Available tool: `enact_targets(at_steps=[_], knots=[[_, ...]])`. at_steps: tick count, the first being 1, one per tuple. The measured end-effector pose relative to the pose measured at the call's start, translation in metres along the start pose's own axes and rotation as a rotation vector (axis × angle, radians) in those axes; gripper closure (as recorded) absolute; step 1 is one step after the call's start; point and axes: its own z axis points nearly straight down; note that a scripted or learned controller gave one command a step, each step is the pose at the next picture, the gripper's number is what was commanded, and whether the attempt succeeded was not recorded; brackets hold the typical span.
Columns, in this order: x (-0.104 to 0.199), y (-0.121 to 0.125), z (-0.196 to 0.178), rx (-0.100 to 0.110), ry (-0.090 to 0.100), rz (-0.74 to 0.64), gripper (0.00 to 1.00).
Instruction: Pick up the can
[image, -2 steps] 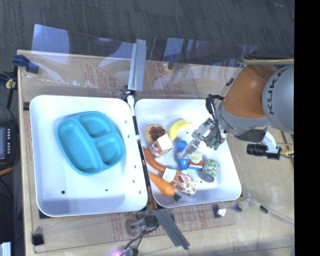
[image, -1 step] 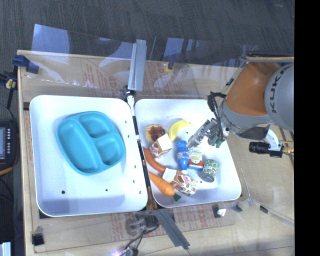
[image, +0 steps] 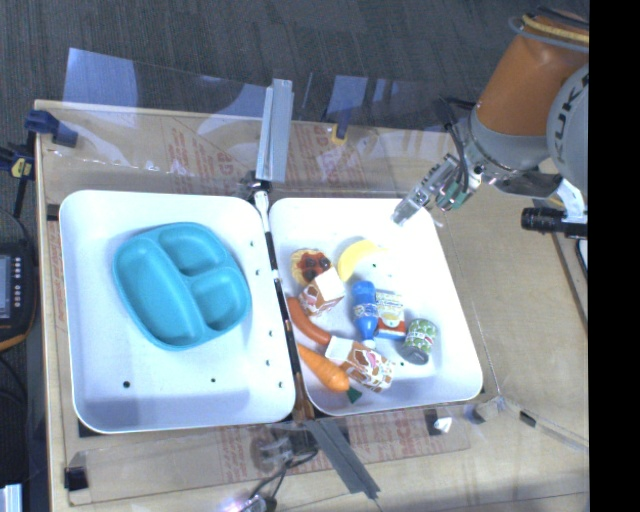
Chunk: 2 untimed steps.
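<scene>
Hovering above the far right corner of the right bin (image: 455, 300), the tool (image: 412, 208) hangs from the grey arm (image: 520, 110) with nothing between its fingers; whether they are apart or together cannot be told from this angle. The can (image: 421, 340) lies on its side in the right bin, near the right wall, well apart from the tool. Just beside the can, to its left, lies a blue bottle (image: 364, 308). A carrot (image: 324, 368) and a small carton (image: 368, 366) lie near the front wall. A yellow lemon (image: 357, 257) sits farther back. The left bin (image: 90, 380) holds a blue divided tray (image: 181, 283). Both bins rest on the table (image: 520, 330).
</scene>
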Motion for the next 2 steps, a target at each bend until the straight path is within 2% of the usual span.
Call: enact_targets(at_steps=[2], knots=[[-0.001, 0.002, -0.021, -0.002, -0.003, -0.009, 1.0]])
